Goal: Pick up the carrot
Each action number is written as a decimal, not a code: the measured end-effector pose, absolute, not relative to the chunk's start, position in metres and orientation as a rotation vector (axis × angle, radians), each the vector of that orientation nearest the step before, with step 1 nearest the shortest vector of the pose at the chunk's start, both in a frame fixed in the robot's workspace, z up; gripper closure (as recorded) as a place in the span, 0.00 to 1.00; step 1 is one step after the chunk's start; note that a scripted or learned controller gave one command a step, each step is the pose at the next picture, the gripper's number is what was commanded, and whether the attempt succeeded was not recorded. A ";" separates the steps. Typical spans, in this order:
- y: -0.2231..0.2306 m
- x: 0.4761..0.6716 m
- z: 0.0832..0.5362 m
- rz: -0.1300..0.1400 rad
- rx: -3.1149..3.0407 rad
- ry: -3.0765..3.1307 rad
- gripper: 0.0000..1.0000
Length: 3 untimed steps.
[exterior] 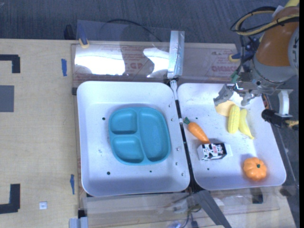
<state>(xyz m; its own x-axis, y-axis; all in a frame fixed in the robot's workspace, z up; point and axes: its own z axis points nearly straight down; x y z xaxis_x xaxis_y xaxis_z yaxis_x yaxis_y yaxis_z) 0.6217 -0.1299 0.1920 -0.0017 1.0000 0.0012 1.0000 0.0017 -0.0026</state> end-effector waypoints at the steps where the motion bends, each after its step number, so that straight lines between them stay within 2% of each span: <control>1: -0.058 0.579 0.184 0.000 -2.101 -2.331 0.00; 2: -0.013 0.573 0.184 0.002 -2.142 -2.291 0.00; 3: -0.027 0.552 0.184 0.004 -2.254 -2.180 0.00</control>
<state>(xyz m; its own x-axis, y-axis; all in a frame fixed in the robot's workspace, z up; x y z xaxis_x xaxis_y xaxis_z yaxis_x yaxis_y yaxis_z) 0.5515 -0.0274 0.1842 0.0332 0.9994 0.0019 0.9994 -0.0332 -0.0058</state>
